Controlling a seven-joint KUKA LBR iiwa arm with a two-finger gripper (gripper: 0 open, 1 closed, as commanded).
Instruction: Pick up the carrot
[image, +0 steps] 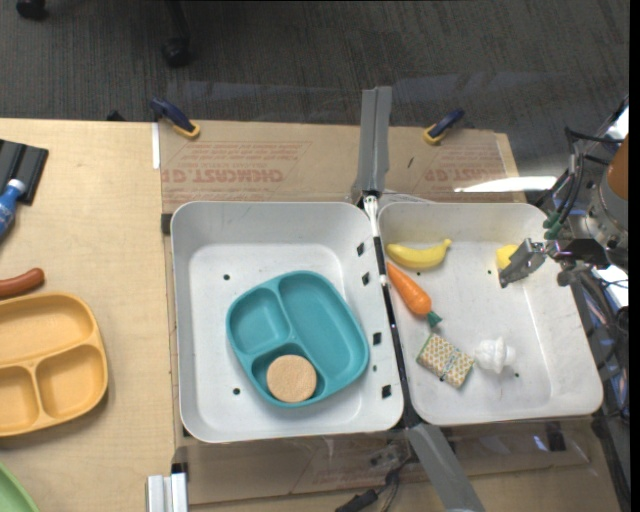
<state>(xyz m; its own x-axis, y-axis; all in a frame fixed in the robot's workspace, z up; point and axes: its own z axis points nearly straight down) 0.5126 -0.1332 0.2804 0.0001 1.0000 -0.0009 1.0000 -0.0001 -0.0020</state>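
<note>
The orange carrot (410, 290) with a small green stem lies in the right bin (560, 330), close to its left wall and just below a yellow banana (420, 254). My gripper (520, 266) hangs at the bin's upper right, well to the right of the carrot and apart from it. A small yellow object (506, 256) sits right beside the gripper's tip, partly hidden by it.
A patterned cracker-like square (445, 360) and a white crumpled object (493, 354) lie in the right bin's lower middle. The left bin (200, 300) holds a teal divided plate (330, 310) with a round cookie (291, 379). A yellow tray (50, 365) rests on the bench at far left.
</note>
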